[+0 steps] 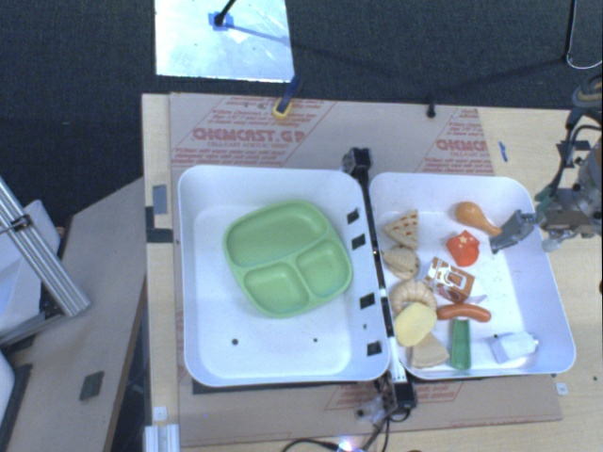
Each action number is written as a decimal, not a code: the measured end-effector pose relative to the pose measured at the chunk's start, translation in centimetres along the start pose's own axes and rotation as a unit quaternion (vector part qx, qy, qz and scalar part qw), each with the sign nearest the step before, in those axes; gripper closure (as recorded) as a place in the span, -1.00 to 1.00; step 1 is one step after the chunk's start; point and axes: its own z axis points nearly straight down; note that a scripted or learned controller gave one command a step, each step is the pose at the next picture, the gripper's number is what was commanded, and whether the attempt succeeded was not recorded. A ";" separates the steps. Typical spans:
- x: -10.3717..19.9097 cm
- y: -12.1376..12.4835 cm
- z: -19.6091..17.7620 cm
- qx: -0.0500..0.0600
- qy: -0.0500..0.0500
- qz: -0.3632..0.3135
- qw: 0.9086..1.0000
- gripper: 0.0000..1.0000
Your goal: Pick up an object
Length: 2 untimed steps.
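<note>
The right bin [546, 290] holds several toy foods: an orange drumstick [476, 217], a red pepper [463, 249], a tan wedge [403, 226], a red-and-white packet [449, 278], a sausage [464, 312], a yellow potato [415, 325] and a green stick [459, 344]. My gripper [526, 239] hangs over the bin's upper right rim, just right of the pepper and drumstick. Its fingers [507, 233] look spread open, and nothing sits between them.
A green divided plate [287, 257] lies in the left bin [207, 328]. A black-clipped divider [372, 252] separates the bins. A white crumpled item [513, 347] rests in the right bin's near right corner. A shiny sheet [221, 26] lies beyond the bench.
</note>
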 end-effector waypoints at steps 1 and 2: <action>0.0 0.2 -0.5 -0.005 -0.001 -0.001 1.000 -1.00; 0.5 0.8 4.0 -0.003 0.000 -0.001 1.000 -1.00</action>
